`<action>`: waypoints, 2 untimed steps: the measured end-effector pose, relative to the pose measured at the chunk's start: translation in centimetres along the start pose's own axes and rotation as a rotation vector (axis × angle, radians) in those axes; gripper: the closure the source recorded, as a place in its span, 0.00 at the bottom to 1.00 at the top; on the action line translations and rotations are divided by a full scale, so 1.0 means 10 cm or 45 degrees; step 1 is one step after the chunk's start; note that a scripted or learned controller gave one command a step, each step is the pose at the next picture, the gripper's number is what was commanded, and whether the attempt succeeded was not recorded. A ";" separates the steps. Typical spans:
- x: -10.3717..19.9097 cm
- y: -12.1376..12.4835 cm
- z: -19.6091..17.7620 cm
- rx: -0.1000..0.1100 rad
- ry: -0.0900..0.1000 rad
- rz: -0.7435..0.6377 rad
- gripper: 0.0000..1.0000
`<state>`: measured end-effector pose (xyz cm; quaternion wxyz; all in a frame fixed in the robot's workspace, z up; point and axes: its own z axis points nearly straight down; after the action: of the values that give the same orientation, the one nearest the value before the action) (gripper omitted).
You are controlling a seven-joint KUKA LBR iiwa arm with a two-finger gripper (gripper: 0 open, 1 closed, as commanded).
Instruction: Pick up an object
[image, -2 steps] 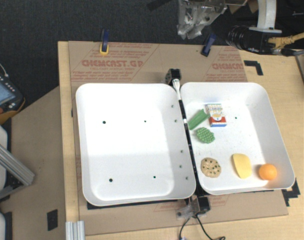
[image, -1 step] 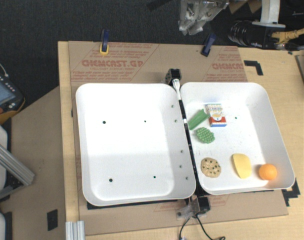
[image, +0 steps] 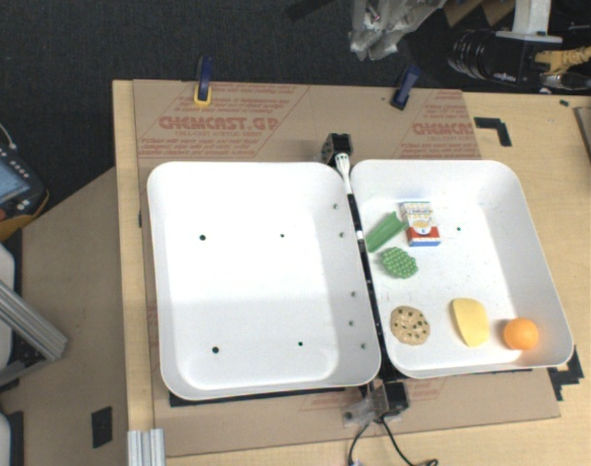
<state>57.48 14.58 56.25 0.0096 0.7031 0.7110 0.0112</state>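
Observation:
The right bin (image: 489, 221) holds several small objects. A white, red and blue box (image: 418, 223) lies near its middle, with a green oblong piece (image: 382, 232) and a bumpy green round piece (image: 399, 262) beside it. Along the front edge sit a cookie (image: 409, 324), a yellow piece (image: 470, 320) and an orange ball (image: 520, 334). My gripper (image: 377, 29) hangs high beyond the bins' far edge, well away from every object, and looks blurred.
The left bin (image: 246, 260) lies beside the right one on a brown board (image: 276, 115). Blue clamps (image: 204, 81) (image: 406, 85) grip the board's far edge. A black bracket (image: 337, 148) stands between the bins at the back.

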 end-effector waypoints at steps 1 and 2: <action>0.01 0.01 -0.10 -0.004 0.001 -0.001 1.00; 0.01 0.01 -0.21 -0.009 0.001 -0.003 1.00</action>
<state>57.54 14.72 58.37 0.0118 0.7023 0.7117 0.0140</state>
